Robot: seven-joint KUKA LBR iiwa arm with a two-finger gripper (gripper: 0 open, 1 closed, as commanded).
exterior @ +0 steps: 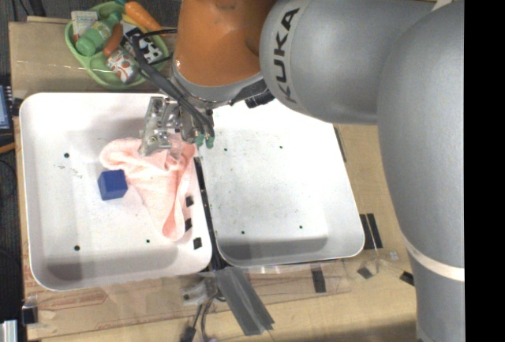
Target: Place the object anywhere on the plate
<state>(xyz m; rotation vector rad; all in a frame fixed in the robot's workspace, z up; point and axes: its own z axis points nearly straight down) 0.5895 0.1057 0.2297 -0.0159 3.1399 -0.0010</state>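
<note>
1. I am hanging my gripper (170, 131) up and to the right of the blue block (113, 184), low over the top edge of the pink cloth (158, 174). The wrist hardware is masking my jaws, so I cannot tell whether they are apart, together or clamped on cloth.
2. I am judging the pink cloth to be the thing I am after, since it is what is lying under me. It is spreading from just right of the blue block, touching or nearly touching it, and trailing down past it.
3. I am expecting the cloth to be light, limp and unbreakable. It is likely to drape and drag, so I am favouring a pinch on a raised fold near its bunched top edge.
4. If the blue block is the object instead, I am reckoning on something small, stiff and light, best taken across two flat sides.
5. The left bin (47, 107) is holding both the block and the cloth.
6. The right bin (276, 174) is sitting to the right of the block, beyond the cloth.
7. A green bowl (93, 73) of toy food is standing above the block, outside the bins.
</note>
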